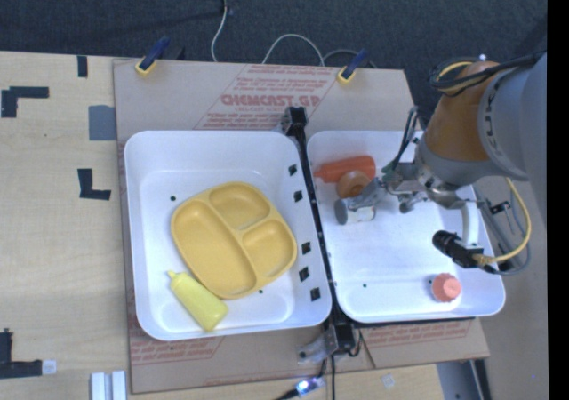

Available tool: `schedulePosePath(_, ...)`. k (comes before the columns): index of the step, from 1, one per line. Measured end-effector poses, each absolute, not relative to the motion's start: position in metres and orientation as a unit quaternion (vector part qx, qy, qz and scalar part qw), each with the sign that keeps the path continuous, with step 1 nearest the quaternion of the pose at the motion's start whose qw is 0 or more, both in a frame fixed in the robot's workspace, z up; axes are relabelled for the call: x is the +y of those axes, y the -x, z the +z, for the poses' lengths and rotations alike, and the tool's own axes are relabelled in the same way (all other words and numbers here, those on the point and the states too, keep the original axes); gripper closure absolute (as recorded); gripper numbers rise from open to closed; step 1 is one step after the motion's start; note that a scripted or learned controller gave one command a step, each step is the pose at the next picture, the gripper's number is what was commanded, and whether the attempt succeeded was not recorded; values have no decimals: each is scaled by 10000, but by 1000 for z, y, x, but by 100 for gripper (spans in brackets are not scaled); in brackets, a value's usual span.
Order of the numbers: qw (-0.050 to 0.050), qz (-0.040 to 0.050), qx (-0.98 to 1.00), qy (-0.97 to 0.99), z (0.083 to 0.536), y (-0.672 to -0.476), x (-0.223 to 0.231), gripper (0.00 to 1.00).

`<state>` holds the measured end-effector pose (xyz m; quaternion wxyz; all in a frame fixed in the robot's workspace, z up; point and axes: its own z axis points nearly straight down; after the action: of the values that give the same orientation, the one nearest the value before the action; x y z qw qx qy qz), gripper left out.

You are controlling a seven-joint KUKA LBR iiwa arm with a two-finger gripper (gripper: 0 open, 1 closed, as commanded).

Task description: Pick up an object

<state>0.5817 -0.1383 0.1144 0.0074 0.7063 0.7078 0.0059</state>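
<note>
In the right bin an orange carrot-shaped piece lies near the far left corner. A small brown rounded object sits just in front of it. My gripper reaches in from the right and is low over the bin floor, right beside the brown object and just in front of the carrot. I see nothing clearly held in it. A small pink-red object stands near the bin's front right corner, well apart from the gripper.
The left bin holds a yellow divided plate and a yellow squeeze bottle at its front left. A black clip rail runs between the bins. The arm's cables loop over the right bin's right side.
</note>
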Motion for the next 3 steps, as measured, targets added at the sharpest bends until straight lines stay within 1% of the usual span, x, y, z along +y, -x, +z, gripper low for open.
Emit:
schedulePosePath(1, 54, 71, 7088, -7053, 124, -582, -136, 100)
schedulePosePath(2, 11, 4, 7076, -7066, 174, -573, -136, 100)
schedulePosePath(3, 16, 8, 7077, -7065, 218, -574, -135, 100)
